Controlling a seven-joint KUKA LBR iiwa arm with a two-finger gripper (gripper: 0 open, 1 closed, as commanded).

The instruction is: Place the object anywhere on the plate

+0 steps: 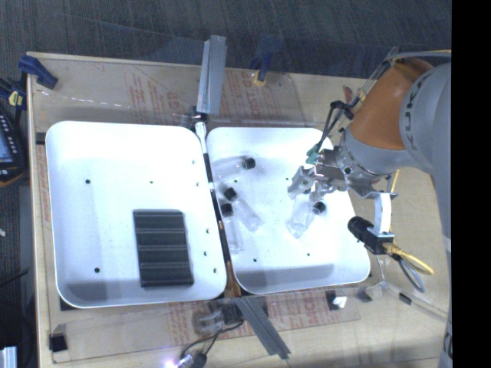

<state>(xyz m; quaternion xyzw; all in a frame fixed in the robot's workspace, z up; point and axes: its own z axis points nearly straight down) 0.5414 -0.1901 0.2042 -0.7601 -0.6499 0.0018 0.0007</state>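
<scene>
Table [115,90] of pale wood is carrying two shallow white bins side by side, and the grey arm [418,121] with its orange band is reaching in from three o'clock. Sitting at nine o'clock, the left bin [84,152] is holding a dark ribbed plate [163,248], which is lying flat toward the bin's six o'clock edge. Lying at the centre, the right bin [268,274] is holding several clear plastic bottles with black caps. One clear bottle [302,218] is lying tilted just at the six o'clock side of the jaws [313,184], its black cap pointing up toward them; whether it is touching them is hard to tell. The jaws are hovering over the bin's three o'clock half, and their metal parts are blurring together, so how far they are standing apart cannot be told, nor whether anything is sitting between them. More capped bottles [230,182] are clustering at the bin's nine o'clock side, close to the divider, well apart from the plate in the other bin.
</scene>
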